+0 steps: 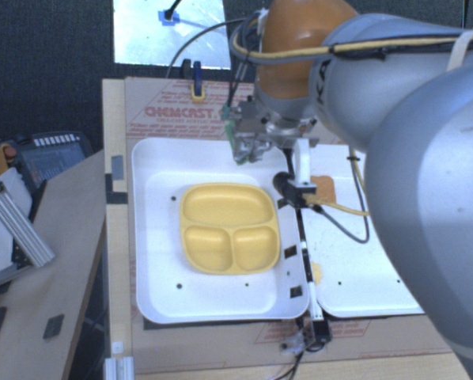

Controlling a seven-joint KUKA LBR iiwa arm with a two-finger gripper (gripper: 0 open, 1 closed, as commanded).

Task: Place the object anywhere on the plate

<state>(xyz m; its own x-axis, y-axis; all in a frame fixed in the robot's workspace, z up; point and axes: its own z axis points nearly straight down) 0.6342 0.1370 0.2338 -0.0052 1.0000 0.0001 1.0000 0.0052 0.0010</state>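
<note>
Jaws unreadable: the gripper (244,150) hangs over the far rim of the left bin (153,212), its fingertips lost against dark hardware, so whether they are spread, closed or pinching anything cannot be told. Just nearer the camera than the gripper and slightly to its left lies the yellow plate (227,228), three-sectioned and bare. To the gripper's right, across the divider in the right bin (355,283), an orange object (323,187) shows partly behind a black fitting; it is probably the piece to be moved, and it lies apart from the gripper. The risk, judged from this: a release here would land on the white bin floor short of the plate, because the gripper sits beyond the plate's far edge.
</note>
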